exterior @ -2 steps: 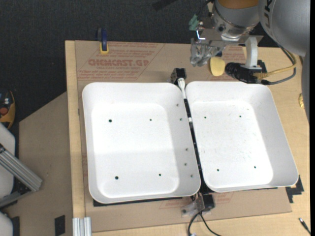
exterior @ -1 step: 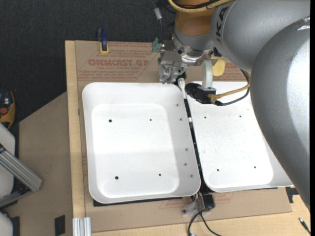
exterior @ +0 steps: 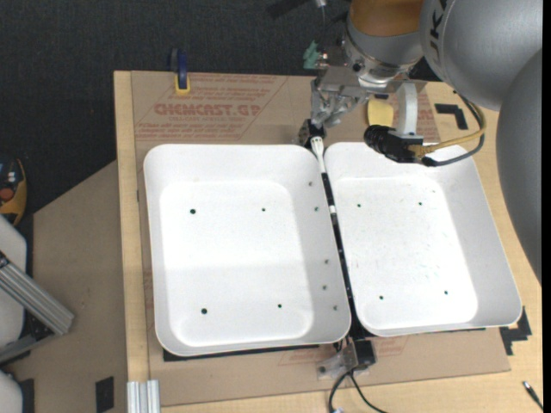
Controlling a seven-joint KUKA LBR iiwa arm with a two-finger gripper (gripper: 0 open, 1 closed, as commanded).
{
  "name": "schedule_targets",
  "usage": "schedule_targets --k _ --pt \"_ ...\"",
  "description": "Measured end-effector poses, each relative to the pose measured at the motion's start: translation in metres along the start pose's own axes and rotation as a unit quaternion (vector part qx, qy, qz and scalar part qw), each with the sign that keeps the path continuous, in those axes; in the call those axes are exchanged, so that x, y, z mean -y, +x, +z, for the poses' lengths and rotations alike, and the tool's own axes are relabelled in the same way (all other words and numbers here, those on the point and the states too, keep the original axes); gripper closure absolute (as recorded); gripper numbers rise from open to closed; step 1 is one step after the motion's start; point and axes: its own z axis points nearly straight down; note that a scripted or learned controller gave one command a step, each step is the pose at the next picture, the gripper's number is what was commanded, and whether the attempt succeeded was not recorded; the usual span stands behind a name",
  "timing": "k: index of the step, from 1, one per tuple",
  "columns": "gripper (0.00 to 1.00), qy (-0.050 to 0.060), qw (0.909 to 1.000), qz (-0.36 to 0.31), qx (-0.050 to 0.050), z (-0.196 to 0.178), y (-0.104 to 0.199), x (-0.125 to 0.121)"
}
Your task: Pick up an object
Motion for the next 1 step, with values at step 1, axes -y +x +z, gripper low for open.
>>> schedule_targets --k 1 --pt "1.00 0.000 1.0000 -0.001 0.000 -0.0308 -0.0114 0.0031"
